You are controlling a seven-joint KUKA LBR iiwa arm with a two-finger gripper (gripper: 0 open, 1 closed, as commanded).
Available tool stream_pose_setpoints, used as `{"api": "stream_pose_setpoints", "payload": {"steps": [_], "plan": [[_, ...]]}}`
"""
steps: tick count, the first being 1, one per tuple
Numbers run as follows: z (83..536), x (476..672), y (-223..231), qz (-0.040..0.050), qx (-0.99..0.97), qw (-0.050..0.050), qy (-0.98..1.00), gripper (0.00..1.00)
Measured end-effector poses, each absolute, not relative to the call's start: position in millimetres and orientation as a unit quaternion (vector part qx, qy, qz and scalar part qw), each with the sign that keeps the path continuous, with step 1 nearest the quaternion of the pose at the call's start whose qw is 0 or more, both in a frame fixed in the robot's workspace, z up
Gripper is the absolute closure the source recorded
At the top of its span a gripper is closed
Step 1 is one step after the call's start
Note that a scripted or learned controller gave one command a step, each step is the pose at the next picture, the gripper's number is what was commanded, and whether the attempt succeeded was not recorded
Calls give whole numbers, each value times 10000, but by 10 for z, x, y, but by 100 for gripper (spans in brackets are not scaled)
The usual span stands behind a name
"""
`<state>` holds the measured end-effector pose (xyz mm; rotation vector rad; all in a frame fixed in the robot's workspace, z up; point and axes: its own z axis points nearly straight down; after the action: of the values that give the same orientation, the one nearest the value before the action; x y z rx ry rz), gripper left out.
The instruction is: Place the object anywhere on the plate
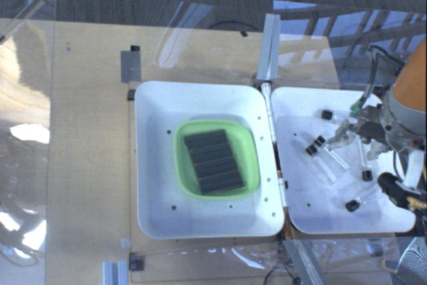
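Note:
A dark grey ridged rectangular object (213, 161) lies flat inside the lime-green plate (183, 143), which sits in the middle of the left white bin (153, 110). My gripper (331, 174) hovers over the right bin (300, 210), well away from the plate. Its clear fingers with black tips (311, 146) are spread open, with nothing between them. The grey arm with its orange band (408, 87) comes in from the right edge.
A metal divider post (269, 50) stands at the back between the two bins. Cables hang from the wrist near the right bin's right side (399, 191). A wooden bench top (73, 143) extends to the left of the bins.

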<state>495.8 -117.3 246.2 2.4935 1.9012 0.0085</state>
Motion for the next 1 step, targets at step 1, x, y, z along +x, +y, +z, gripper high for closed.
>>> {"api": "stream_pose_setpoints", "payload": {"steps": [1], "plan": [[2909, 4938, -1945, 24, 8425, 41, 5387, 0]]}}
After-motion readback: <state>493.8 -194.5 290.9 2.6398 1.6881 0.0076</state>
